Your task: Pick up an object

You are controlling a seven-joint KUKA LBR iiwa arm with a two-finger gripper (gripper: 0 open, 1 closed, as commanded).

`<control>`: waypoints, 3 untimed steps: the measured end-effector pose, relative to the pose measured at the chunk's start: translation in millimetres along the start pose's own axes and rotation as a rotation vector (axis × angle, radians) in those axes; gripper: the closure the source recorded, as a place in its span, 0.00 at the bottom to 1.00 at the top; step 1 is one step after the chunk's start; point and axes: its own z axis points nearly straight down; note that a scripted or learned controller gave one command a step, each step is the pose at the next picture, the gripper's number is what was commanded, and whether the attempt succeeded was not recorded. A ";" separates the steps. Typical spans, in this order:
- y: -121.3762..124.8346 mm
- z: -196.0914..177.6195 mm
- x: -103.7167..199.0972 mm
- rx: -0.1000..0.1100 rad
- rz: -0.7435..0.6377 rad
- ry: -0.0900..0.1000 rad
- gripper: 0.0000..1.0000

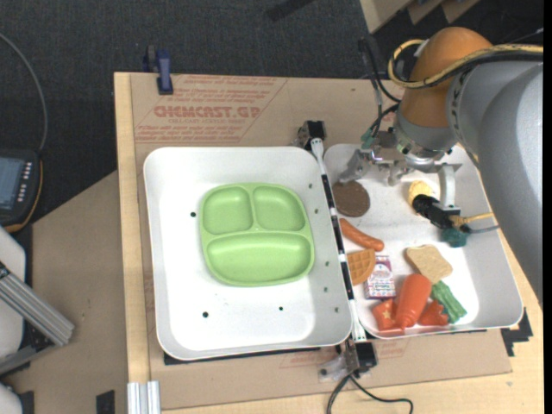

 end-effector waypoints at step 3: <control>-5.3 -1.4 -2.1 -0.002 0.003 0.000 0.00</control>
